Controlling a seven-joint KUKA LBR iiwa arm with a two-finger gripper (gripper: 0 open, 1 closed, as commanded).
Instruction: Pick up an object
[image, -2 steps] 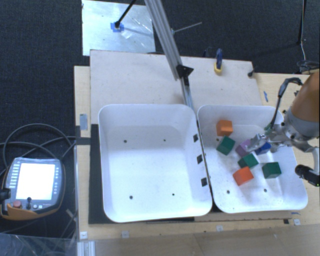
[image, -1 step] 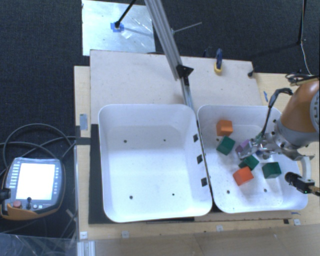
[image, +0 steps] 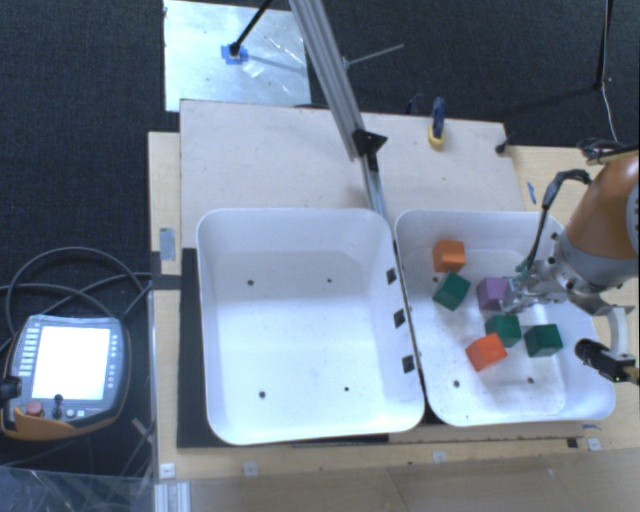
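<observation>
This was a robot lab: far left of the gripper (image: 519, 292) lay a teach pendant (image: 66, 376); beside it, two white bins (image: 300, 325) on a clamped bench (image: 270, 150)

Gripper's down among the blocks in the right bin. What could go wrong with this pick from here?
1. The gripper sits right at the purple cube, with a dark green cube close below; it may nudge or catch both rather than one.
2. The orange cube touches that green one, so a push could shift it too.
3. Another green cube lies under the wrist, where the arm may knock it.
</observation>
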